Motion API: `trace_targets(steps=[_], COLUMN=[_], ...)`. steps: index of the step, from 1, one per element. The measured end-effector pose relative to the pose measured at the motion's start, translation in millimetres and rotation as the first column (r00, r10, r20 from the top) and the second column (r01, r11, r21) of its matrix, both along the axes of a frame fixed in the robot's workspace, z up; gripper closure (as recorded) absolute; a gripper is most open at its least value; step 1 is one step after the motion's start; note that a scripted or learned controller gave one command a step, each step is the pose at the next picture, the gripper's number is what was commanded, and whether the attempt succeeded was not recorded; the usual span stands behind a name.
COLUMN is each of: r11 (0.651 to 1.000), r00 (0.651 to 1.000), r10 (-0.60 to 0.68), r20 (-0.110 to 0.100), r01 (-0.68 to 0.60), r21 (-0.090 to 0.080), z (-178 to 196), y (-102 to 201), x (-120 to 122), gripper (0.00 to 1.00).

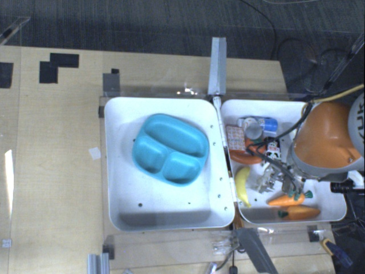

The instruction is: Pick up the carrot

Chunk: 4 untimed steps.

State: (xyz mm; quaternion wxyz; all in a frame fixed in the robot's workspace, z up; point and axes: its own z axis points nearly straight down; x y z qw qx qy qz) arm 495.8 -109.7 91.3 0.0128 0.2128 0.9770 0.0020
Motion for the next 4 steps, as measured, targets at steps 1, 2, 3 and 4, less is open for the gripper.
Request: trace_targets(steps=[1,2,3,4], r11=[0.944,0.972,0.711,0.615], r00=[0.944,0.972,0.711,0.615], r10=[0.329,-0.236,-0.703,-0.788], r20=[-0.012,-0.017,-0.023,-0.024], r01=[-0.329,0.236,0.703,0.789], r21=[-0.004,0.003,0.005,0.003], z=[-0.9,-0.1,92.9,51.7], y=[-8.6,11.2,121.8,169.3], x=[52.9,74.2,78.9,64.9], gripper=[1.00,1.00,1.00,1.00])
